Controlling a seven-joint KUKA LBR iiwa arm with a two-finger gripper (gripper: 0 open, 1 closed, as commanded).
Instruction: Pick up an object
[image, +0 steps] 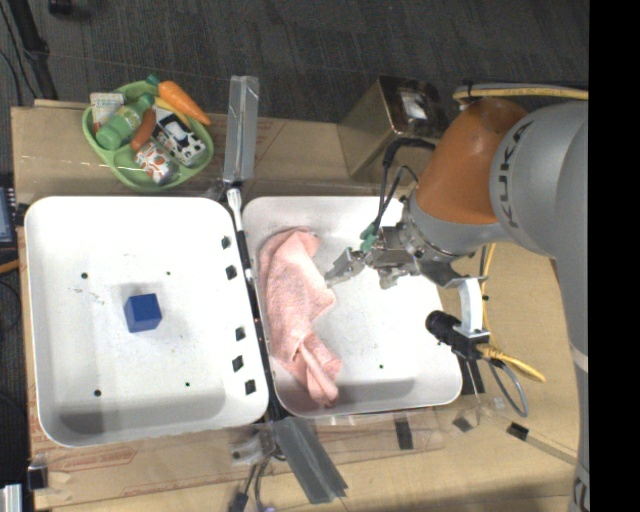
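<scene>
Cardboard covers the bench beneath two white bins, and a green bowl (147, 140) of toy food sits beyond the left bin (60, 300). We see a pink cloth (297, 310) crumpled along the left wall of the right bin (420, 385) and a blue cube (143, 311) alone in the left bin. Our gripper (340, 268) hangs just beside the cloth's upper edge with its fingers parted and nothing between them, which suggests the cloth is the likely target.

a green bowl (108, 158) of toy food sits on the bench (300, 145) behind the left bin (60, 300).
</scene>
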